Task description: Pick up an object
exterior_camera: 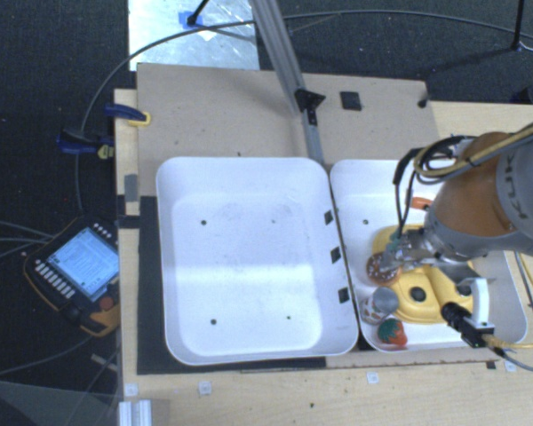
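Red-and-green small round object: lies nearest the camera in the right-hand shallow white bin, close to its front rim.
Grey rounded piece: sits just behind the red-and-green object, beside the yellow toy.
Yellow moulded plastic toy with a dark hole on top: rests in the right bin's near half; its long axis runs from upper left to lower right across the view, the narrower end pointing toward the bin's near right corner. The arm covers part of its far edge.
Brown round patterned disc: lies at the yellow toy's left edge, touching or just beside it; which, cannot be told.
Two-finger gripper: low over the right bin, above the disc and the toy's left end. Whether the jaws stand apart or together cannot be told; the wrist hides them.
Grey arm with an orange band: reaches in from the right, wrist bent downward into the bin, black cables looped over it.
Left-hand shallow white bin: beside the right bin, rims meeting.
Handheld control pendant with a lit blue screen: on the dark floor at far left.
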